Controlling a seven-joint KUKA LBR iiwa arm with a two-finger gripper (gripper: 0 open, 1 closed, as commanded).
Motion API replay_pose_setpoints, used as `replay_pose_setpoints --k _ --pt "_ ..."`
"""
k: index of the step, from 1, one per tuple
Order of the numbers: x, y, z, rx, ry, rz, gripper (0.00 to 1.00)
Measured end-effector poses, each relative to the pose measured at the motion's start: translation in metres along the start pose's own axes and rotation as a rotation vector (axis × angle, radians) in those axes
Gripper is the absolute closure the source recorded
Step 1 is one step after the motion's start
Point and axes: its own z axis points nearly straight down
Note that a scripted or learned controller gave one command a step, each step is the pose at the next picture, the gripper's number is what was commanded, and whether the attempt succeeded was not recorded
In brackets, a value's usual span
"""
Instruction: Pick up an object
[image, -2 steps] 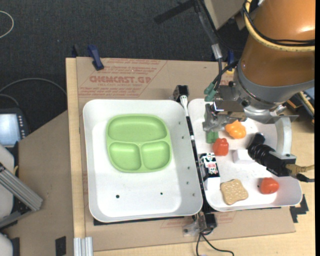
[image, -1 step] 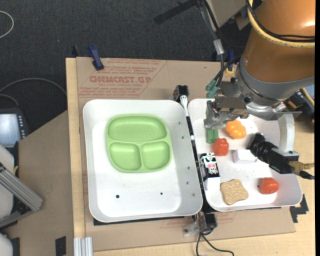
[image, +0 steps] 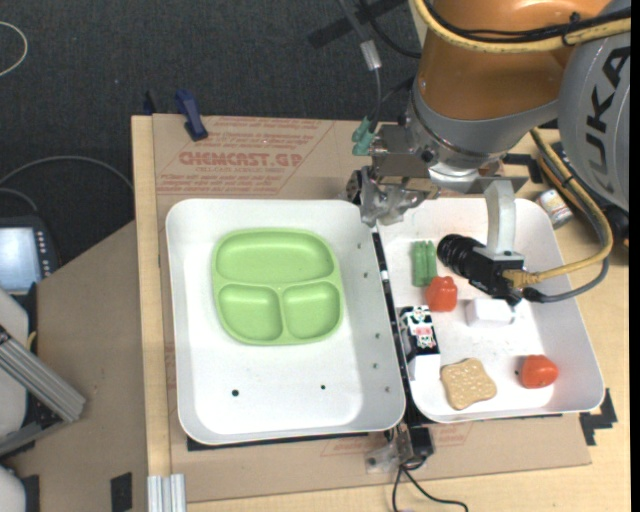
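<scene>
- The grey and orange arm (image: 490, 70) reaches in from the view's right and hangs over the far side of the bench
- The gripper (image: 383, 205) sits at the far end of the seam where the two bins meet, just at the far left corner of the right-hand bin (image: 565, 330); whether the claw is wide or narrow cannot be told from this angle
- The things to pick all lie on the floor of the right-hand bin, nearer the camera than the gripper and apart from it
- A green block (image: 424, 262) lies closest to the gripper, with a red piece (image: 441, 294) touching or just beside its near end
- A white block (image: 490, 310) lies just to the right of the red piece
- A black-and-white piece (image: 420, 328) rests against the bin's left wall, near the seam
- A tan cracker-shaped piece (image: 467, 383) lies at the near edge, and a red rounded piece (image: 538, 371) lies well to its right
- The left-hand bin (image: 185, 300) holds a green plate (image: 275, 285) with three compartments, lying flat toward its far half
- Both bins stand on a cardboard sheet (image: 250, 155) with red print, and a blue clip (image: 190, 113) sits at its far left edge
</scene>
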Motion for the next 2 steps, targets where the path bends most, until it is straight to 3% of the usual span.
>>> replay_pose_setpoints --k 1,2 --pt "0.07 0.032 -0.02 -0.003 0.002 -0.004 1.0" --pt "0.026 0.005 0.046 0.013 -0.003 0.008 1.0"
